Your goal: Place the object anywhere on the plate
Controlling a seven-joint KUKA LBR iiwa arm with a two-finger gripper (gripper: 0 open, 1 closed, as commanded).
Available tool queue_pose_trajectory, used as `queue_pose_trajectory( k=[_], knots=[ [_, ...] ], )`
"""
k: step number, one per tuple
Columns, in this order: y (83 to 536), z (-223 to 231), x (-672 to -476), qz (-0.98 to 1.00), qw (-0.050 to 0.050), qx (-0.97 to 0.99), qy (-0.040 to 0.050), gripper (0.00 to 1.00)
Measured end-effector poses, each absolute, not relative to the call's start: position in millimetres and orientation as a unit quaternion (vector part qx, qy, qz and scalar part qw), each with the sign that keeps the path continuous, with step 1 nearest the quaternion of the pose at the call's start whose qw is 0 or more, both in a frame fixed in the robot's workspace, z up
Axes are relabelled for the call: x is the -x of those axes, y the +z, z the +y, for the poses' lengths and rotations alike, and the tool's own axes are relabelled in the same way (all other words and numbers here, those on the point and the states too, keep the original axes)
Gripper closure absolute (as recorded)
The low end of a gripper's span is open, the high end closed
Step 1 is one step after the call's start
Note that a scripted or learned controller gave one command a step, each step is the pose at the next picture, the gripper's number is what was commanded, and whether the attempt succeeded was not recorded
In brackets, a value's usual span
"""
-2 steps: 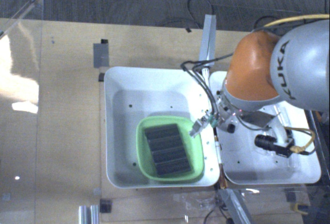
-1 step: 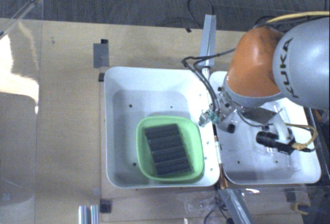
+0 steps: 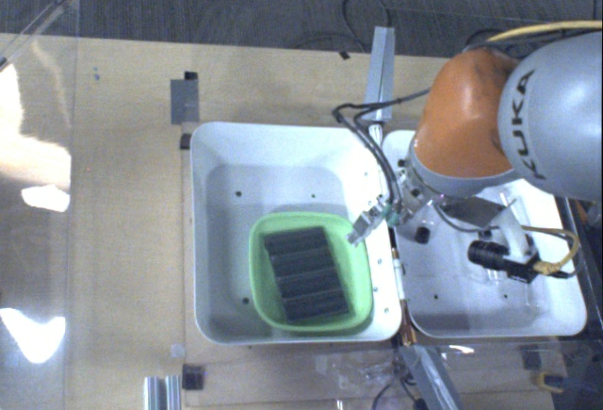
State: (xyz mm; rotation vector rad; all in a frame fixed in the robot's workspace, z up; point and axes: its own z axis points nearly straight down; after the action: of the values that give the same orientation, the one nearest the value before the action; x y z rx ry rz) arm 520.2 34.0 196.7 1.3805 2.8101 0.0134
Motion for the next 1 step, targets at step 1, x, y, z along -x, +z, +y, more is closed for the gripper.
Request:
queue_pose_trajectory(
  k=[1],
  knots=[
    [208.2, 34.6, -522.6, 0.898, 0.008, -0.441, 0.0066, 1.0]
  ],
)
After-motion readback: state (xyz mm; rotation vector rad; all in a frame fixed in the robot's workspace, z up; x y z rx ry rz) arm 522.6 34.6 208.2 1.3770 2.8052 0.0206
